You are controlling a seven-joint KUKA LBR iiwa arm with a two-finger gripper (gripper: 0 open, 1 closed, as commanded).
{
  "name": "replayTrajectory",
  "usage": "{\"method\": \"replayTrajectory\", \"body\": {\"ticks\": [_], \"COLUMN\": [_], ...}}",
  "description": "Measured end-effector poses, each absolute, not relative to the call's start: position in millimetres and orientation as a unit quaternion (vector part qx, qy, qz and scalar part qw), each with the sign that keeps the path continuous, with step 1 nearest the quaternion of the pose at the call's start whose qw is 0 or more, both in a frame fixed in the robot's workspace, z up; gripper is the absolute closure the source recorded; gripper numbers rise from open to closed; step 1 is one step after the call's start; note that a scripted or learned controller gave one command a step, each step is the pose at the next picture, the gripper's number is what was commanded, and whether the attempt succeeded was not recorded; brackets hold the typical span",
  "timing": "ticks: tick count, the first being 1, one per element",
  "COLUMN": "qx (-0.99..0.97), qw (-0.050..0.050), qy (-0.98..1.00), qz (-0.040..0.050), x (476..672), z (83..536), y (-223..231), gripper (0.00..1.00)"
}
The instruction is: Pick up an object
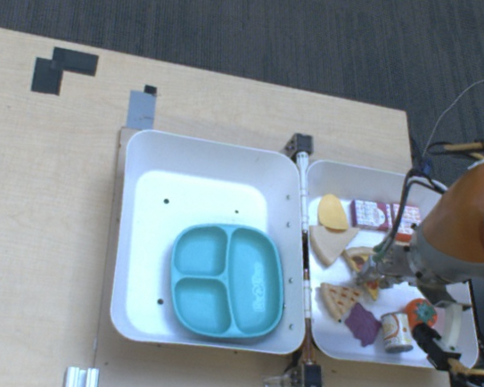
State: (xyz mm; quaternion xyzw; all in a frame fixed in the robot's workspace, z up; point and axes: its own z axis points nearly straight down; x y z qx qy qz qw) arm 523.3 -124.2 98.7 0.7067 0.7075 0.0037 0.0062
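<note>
Nearest the camera, the right bin holds a can, a purple piece and a waffle wedge, crowded together. The gripper hangs just above the wedges; its opening cannot be told. Further back lies 1 yellow piece. A straight descent onto 1 isolated item should avoid snagging neighbours.

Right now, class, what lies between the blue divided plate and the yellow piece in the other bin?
In the camera view, between the blue divided plate and the yellow piece lie bare white bin floor and the two bins' adjoining walls.
</note>
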Motion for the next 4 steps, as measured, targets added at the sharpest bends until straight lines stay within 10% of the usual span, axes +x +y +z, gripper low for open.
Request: {"method": "replayTrajectory", "body": {"ticks": [2,3,4], "qx": [0.705,0.705,0.706], "qw": [0.001,0.000,0.000], "qy": [0.709,0.709,0.708], "qz": [0.0013,0.0008,0.0004], "x": [487.7,537.6,486.8], "z": [199.7,191.4,205.3], "y": [-31.0,7.0,12.7], "gripper": [1.00,1.00,1.00]}}
